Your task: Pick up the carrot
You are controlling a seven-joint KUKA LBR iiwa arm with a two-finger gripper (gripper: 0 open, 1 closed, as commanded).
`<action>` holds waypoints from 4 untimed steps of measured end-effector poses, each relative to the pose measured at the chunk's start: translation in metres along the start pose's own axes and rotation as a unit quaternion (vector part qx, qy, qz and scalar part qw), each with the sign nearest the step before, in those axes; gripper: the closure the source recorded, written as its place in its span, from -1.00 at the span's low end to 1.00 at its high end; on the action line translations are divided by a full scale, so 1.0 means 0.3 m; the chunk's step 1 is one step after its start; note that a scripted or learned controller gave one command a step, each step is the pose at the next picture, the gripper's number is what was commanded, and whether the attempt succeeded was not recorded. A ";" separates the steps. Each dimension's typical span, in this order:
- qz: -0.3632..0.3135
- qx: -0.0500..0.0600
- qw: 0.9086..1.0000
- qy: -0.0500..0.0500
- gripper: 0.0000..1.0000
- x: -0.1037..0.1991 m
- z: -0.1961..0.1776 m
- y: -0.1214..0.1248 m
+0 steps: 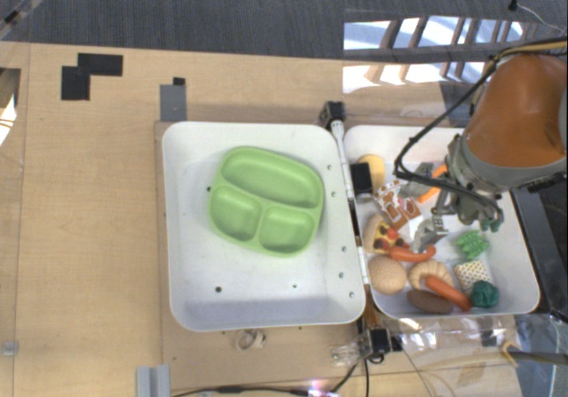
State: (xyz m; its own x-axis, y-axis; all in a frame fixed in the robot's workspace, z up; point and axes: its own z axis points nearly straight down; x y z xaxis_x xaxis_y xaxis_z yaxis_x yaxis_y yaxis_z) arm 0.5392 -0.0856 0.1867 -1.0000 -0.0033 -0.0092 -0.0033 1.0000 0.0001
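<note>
**Hand low over the right bin, carrot not yet taken**

While the arm [519, 115] hangs over the right bin [524, 284], its hand [454, 213] sits low among the toy food, and here's where you need to be careful. The carrot [446, 289], as best I can judge it, is the orange piece lying at a slant near the bin's front edge, touching the brown bun-like pieces [429, 273] and just beside a dark green item [485, 294]. The hand is up-bin from it, nearer the middle, with nothing visibly between its metal parts (whether it stands wide or narrow I cannot tell from this angle).

Watch the decoy! A second orange-red piece [411, 253] lies closer to the hand, by the round tan roll [387, 274], and a small orange bit [429, 194] peeks out further back by the wrist. Any of those could draw the grab.

To do this step well, you'd bring the hand toward the front edge and turn it so it closes across the carrot's narrow width, not along its length. Come down at its middle, where the neighbours crowd least. The clutter is the risk: a brown piece wedged in alongside, or the carrot skidding against the bin wall.

The left bin [191, 280] carries just the green divided plate [266, 200], well apart from all this, on the wooden tabletop [80, 235].
</note>
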 end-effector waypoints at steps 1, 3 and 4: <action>-0.168 0.006 0.986 -0.018 -1.00 -0.205 0.235 -0.150; -0.040 -0.002 0.999 0.006 -1.00 -0.431 0.332 -0.337; -0.041 0.000 0.999 -0.008 1.00 -0.454 0.279 -0.333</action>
